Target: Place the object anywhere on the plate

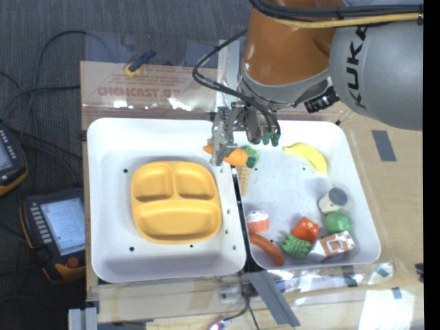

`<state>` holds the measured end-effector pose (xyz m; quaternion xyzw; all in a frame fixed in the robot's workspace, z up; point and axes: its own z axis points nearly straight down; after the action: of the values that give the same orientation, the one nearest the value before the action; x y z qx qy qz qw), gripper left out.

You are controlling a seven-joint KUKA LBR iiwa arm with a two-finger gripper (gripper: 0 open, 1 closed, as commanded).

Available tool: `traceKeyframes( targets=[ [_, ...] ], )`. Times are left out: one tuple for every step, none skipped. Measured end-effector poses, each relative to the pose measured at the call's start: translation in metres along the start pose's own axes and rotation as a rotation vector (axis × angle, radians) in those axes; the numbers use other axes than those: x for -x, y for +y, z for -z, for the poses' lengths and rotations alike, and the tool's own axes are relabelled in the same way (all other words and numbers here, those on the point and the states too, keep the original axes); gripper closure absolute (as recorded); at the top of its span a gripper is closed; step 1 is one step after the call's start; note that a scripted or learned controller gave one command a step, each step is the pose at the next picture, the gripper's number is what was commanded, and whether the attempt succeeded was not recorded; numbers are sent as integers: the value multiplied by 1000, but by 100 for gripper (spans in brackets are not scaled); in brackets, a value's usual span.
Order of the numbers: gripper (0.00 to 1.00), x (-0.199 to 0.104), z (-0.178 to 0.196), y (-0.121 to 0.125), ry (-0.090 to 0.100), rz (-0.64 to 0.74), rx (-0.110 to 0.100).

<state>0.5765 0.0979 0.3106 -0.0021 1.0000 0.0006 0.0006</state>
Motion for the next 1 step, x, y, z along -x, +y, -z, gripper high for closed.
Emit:
traceKeyframes(
  targets=[
    [100, -40, -29, 49, 0, 289, 1]
  ],
)
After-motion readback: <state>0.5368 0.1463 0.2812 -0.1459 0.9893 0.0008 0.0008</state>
